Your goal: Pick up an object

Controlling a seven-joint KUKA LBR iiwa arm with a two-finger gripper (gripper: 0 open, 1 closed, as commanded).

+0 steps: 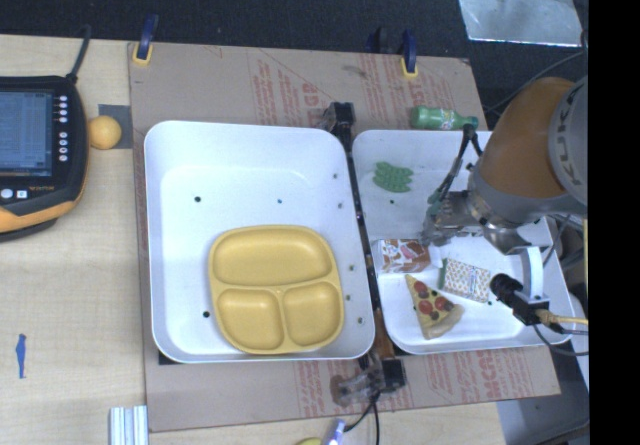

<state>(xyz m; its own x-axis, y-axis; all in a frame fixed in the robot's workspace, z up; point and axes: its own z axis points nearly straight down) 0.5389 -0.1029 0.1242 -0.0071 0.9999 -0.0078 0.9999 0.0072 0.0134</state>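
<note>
We see the gripper [437,224] low in the right bin [420,335], just above the snack packet [403,254]; can't tell its state. Pizza slice [433,305] & patterned card [466,280] lie nearby, green leaf [393,176] further back. Yellow tray [275,287] sits in the left bin [240,148].

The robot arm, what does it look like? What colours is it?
The arm is big and rounded, like a fat tube. Its wide band is orange, with a grey shell beside it at the right. Lower down the wrist turns metal grey, with thin dark cables running alongside. White bracket pieces and a black knob stick out near the bottom.
</note>
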